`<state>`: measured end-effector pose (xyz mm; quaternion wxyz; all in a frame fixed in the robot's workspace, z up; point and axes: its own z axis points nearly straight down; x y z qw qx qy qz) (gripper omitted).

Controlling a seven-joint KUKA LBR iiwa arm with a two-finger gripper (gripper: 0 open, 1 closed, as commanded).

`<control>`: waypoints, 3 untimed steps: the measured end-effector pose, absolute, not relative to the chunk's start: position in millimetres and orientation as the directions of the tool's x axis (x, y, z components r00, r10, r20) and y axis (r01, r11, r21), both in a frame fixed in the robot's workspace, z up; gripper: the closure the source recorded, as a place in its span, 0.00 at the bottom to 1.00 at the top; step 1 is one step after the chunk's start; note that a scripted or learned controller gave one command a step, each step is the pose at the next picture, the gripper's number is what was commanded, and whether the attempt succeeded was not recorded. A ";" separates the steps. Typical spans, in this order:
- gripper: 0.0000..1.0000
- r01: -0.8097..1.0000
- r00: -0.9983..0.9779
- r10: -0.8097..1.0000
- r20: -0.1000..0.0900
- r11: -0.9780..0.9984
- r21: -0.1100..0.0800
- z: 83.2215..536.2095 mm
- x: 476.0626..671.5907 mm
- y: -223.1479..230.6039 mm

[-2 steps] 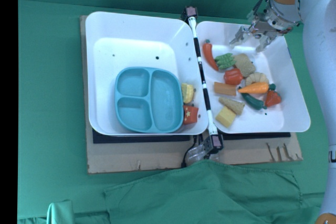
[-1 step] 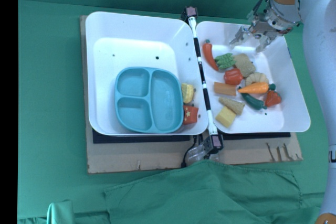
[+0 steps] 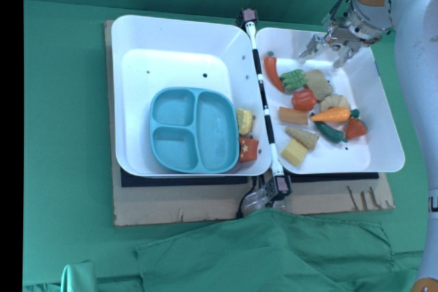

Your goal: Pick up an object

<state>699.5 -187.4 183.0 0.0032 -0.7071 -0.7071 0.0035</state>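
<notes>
The right bin (image 3: 383, 147) holds several toy foods: a red chili (image 3: 274, 72), a green vegetable (image 3: 294, 78), a tan biscuit (image 3: 318, 84), a red pepper (image 3: 304, 100), an orange carrot (image 3: 332, 115), a green cucumber (image 3: 330, 133) and a yellow wedge (image 3: 294, 152). My gripper (image 3: 321, 55) hangs over the far end of this bin, just beyond the biscuit and the green vegetable. It is open, its fingers (image 3: 305, 51) spread wide with nothing between them.
The left bin (image 3: 137, 37) holds a blue divided plate (image 3: 195, 130), with a yellow piece (image 3: 244, 121) and a red piece (image 3: 248, 149) wedged by its right wall. A black-and-white bar (image 3: 263, 85) runs between the bins. Green cloth (image 3: 274, 249) lies in front.
</notes>
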 end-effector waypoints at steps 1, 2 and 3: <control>0.00 1.000 0.002 1.000 -0.004 -0.002 0.011 224.3 701.9 -187.6; 0.00 1.000 0.002 1.000 -0.003 -0.002 0.003 213.0 700.7 -187.1; 0.00 1.000 0.002 1.000 -0.004 -0.002 0.004 210.0 700.8 -187.0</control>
